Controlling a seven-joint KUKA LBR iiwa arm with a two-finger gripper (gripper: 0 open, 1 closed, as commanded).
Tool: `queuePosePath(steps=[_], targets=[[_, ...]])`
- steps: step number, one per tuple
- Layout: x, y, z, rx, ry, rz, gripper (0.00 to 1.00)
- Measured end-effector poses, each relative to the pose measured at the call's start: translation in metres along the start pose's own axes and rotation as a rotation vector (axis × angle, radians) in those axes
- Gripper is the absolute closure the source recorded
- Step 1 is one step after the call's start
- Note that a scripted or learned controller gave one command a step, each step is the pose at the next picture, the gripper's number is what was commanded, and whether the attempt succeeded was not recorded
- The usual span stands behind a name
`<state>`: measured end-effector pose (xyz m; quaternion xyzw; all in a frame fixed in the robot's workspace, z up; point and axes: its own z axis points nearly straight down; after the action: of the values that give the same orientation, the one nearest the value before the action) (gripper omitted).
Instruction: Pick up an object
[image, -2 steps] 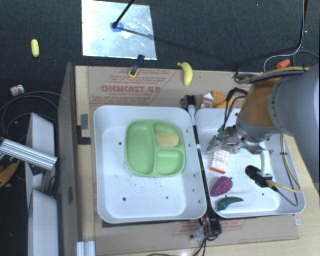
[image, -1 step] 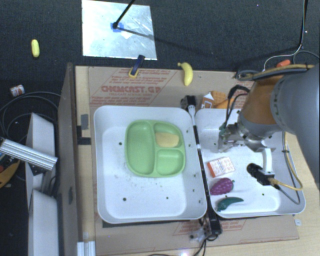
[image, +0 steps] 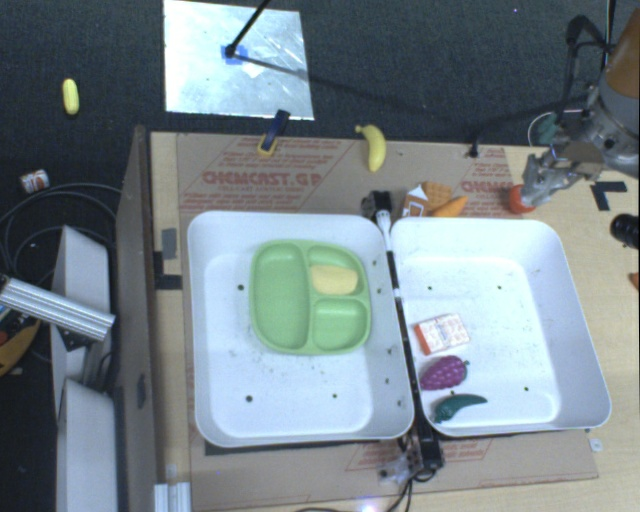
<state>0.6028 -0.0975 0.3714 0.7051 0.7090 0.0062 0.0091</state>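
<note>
Objects sit in your right bin (image: 560, 300): an orange-and-white packet (image: 441, 332), purple grapes (image: 444, 373) and a green pepper (image: 458, 405) by its near-left corner. Your hand (image: 543, 182) hovers beyond the bin's far-right corner, near a red item (image: 518, 200) on the tabletop (image: 610, 290); I cannot tell its grip state.

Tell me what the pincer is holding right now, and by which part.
Cannot be told. The pincer is outside the bins, beyond the right bin's far rim, right beside a small red object; no grip is visible.
</note>
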Motion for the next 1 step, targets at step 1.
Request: queuePosePath(steps=[1], targets=[[0.0035,0.0028,0.1354,0.031,0.005,0.005,1.0]])
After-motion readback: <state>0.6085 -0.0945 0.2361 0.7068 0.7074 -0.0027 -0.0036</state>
